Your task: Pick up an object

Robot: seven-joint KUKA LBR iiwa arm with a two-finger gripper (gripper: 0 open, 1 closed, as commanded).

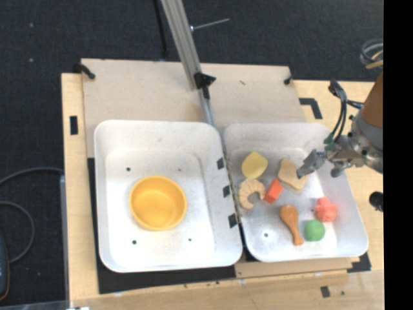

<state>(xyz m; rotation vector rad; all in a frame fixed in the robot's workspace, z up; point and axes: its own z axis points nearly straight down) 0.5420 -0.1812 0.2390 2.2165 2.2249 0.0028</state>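
Camera view: gripper [308, 165] low in right bin [342, 237], touching tan toy [292, 174] at its 2 o'clock edge; finger spread: cannot tell. Best to centre over the toy, clear of red block [273, 190], before closing.

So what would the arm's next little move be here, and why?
Probably a short drop straight down onto the tan bread-like piece. The gripper hangs at that piece's right edge in the right bin, nothing shows between its fingers, and the orange block lies close by, so a careful descent looks best.
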